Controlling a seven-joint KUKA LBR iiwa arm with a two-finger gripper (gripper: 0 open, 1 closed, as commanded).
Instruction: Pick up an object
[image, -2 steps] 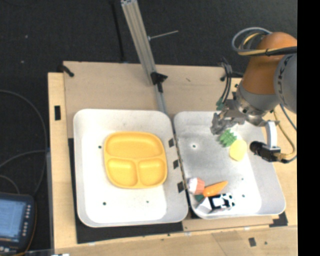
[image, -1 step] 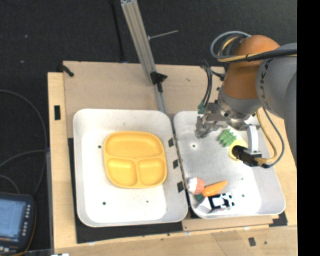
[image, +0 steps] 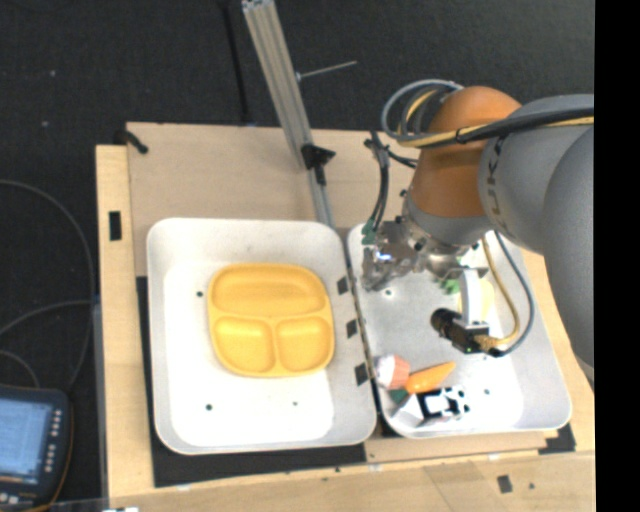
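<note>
Fingers (image: 373, 263) (spread or closed, I cannot tell) are hovering at the right bin's (image: 522, 392) upper-left corner, gripping nothing visible, leaving the orange carrot (image: 431, 377) lying unpicked.

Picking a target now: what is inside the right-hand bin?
In the right bin, an orange carrot-shaped toy and a black-and-white piece lie near the front edge. The arm covers the far part, so anything under it is hidden.
</note>
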